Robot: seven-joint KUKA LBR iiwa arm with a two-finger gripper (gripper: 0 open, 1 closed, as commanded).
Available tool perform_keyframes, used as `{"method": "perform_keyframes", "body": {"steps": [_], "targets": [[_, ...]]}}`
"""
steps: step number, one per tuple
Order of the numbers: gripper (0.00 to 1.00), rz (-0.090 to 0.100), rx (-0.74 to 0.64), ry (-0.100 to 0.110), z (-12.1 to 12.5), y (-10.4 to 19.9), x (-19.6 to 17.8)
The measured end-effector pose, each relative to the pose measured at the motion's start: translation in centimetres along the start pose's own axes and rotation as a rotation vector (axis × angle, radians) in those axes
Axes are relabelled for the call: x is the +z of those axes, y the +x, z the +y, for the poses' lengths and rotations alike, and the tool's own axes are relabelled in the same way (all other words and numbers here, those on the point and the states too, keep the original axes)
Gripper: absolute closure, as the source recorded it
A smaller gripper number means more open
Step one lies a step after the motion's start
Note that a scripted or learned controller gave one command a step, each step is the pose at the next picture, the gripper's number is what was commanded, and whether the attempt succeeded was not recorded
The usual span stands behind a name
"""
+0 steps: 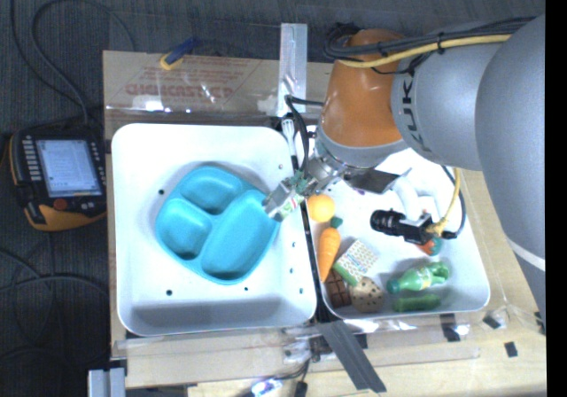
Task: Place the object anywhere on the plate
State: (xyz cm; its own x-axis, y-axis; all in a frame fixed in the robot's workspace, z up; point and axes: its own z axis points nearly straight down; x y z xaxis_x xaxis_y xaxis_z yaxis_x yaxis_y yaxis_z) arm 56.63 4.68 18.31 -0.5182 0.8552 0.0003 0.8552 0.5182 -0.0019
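Camera view: the gripper hangs over the right rim of the blue plate in the left bin. Whether it is open, closed or carrying any object cannot be told. Likely the placing step; next, release above the plate.

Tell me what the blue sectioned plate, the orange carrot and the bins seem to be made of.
The blue three-compartment plate looks like moulded plastic: smooth, uniform colour, soft sheen. The orange carrot-shaped toy is probably plastic or rubber, evenly coloured, though too small to be sure. The shallow white left bin and the right bin also appear to be glossy plastic with rounded moulded corners.
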Motion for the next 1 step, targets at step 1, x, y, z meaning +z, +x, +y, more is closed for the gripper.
{"method": "perform_keyframes", "body": {"steps": [1], "targets": [[0.0, 0.0, 0.0, 0.0, 0.0, -0.01, 0.0]]}}
